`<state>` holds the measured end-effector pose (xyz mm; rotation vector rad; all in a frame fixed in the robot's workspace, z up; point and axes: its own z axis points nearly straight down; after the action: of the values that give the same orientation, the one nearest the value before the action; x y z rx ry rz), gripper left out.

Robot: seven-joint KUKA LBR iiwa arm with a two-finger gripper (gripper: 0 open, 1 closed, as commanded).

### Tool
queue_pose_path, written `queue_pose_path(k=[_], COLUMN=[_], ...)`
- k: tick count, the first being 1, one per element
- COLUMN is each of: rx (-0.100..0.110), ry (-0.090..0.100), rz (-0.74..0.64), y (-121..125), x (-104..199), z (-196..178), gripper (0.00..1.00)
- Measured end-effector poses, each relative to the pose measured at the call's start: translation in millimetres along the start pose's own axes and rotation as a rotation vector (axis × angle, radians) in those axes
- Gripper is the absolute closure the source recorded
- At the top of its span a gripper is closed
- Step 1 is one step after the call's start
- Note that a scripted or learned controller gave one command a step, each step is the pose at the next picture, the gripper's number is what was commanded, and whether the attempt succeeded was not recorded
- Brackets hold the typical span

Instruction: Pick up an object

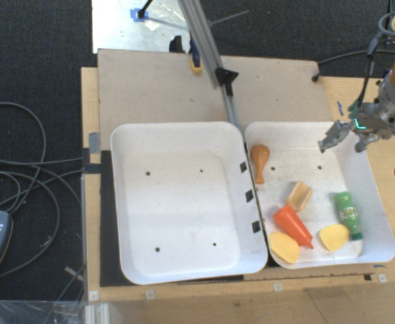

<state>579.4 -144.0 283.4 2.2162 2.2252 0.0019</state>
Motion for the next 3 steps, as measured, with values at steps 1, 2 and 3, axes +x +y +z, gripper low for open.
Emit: queue_pose_path(k=[1, 2, 3], rx=[0.004, 0.006, 0.005], ry=[0.0, 0.001, 0.001], rz=[0.004, 0.004, 0.004], y=[3, -3, -13], x=[-10, -9, -13], z=[54, 115, 164], gripper=[0.0, 0.0, 0.0])
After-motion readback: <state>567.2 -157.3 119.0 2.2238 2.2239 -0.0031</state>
